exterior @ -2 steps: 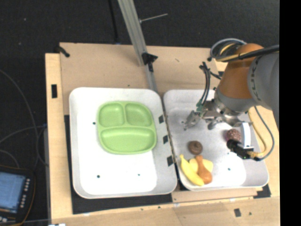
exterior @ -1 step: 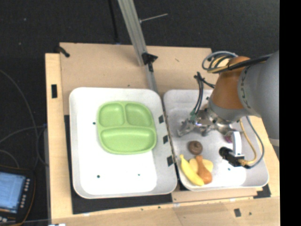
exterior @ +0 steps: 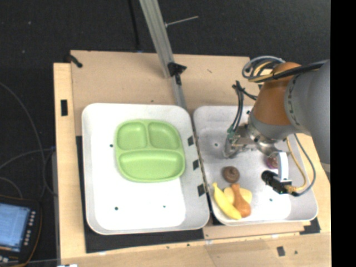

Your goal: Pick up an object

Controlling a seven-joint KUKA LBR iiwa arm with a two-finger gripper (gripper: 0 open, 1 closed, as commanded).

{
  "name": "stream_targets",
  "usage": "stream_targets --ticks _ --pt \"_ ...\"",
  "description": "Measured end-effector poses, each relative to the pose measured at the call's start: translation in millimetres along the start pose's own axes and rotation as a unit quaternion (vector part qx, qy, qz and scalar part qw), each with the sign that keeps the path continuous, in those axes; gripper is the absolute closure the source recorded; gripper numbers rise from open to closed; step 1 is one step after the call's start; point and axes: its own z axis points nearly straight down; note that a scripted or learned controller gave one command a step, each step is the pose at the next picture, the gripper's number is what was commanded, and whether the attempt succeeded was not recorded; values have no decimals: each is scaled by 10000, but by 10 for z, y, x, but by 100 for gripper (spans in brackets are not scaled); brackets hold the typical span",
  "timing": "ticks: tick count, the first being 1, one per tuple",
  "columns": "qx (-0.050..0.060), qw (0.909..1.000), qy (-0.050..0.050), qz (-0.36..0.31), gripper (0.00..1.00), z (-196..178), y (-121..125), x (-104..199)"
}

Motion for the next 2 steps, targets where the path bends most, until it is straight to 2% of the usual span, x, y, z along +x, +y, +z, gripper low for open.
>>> stream_targets --ticks 2 --pt "-15 10000 -5 -31 100 -894 53 -84"
